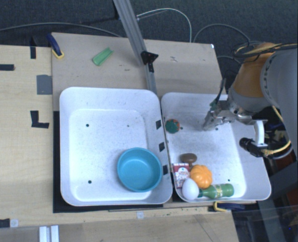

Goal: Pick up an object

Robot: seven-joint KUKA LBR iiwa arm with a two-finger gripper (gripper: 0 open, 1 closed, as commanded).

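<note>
My gripper (212,123) hangs over the upper right part of the right bin (199,105), fingers pointing down at bare bin floor with nothing between them. A small teal and red ball (172,126) lies to its left near the divider. At the bin's front sit a brown piece (188,158), an orange fruit (201,175), a white egg (190,189), a green bottle (220,190) and a red and white carton (180,174).
The left bin (88,110) holds a blue bowl (138,169) at its front right. A green block (102,56) lies on the board behind the bins. A grey pole (131,26) slants down to the bins' shared rear edge.
</note>
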